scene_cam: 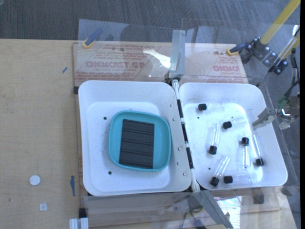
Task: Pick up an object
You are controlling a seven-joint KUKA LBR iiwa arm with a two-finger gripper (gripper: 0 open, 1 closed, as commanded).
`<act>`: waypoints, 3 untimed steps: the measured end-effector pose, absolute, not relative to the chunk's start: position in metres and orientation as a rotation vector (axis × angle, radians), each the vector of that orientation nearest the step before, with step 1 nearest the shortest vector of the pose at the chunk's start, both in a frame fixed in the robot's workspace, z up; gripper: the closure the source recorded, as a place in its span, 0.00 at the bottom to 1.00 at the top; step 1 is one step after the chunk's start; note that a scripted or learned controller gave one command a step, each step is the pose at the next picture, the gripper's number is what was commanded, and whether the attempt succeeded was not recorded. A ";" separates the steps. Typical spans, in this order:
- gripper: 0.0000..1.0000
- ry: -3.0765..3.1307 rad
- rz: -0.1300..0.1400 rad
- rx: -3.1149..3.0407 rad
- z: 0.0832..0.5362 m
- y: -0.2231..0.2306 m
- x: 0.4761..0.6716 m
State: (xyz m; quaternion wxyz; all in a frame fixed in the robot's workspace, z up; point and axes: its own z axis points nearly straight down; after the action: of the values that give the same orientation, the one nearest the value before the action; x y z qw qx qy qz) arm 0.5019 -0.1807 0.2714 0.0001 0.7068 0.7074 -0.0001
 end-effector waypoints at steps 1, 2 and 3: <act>0.00 2.366 0.018 2.063 0.100 -0.176 0.516; 0.00 2.431 0.003 1.983 0.112 -0.180 0.564; 0.00 2.490 0.000 1.917 0.126 -0.167 0.540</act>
State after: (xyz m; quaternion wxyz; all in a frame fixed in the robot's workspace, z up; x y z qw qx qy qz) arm 0.5396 -0.1675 0.1257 -0.0004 0.6101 0.7923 0.0001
